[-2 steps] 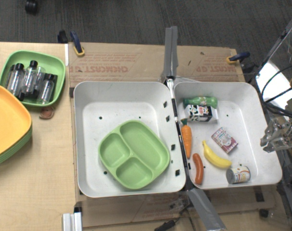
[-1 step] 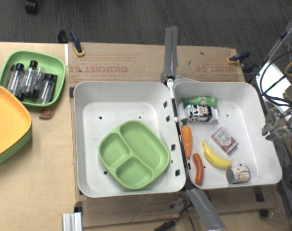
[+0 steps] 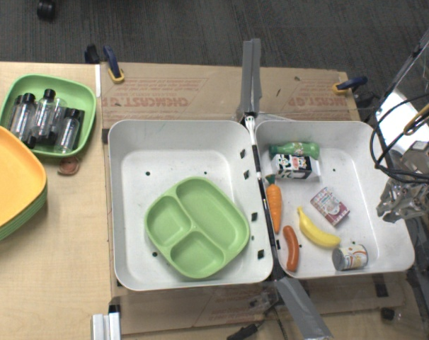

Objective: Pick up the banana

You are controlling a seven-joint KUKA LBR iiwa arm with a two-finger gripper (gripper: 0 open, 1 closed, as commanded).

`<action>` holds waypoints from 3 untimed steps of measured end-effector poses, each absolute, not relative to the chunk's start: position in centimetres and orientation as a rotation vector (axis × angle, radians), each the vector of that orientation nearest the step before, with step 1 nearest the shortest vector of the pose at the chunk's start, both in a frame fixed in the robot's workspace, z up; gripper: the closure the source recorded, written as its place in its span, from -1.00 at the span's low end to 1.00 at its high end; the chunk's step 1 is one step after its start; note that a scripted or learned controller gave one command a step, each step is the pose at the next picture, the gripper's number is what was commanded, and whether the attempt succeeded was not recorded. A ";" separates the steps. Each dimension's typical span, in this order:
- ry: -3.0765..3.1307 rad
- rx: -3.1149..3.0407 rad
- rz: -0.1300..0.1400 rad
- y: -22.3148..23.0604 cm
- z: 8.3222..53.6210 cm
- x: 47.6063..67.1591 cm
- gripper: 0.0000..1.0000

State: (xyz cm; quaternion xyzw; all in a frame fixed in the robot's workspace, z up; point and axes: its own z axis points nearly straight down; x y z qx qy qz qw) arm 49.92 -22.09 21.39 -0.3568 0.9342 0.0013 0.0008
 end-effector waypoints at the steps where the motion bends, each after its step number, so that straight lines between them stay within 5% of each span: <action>1: 3.076 -0.608 0.000 -22.1 26.2 56.8 1.00; 3: 2.750 -1.514 0.002 -22.1 21.6 50.6 1.00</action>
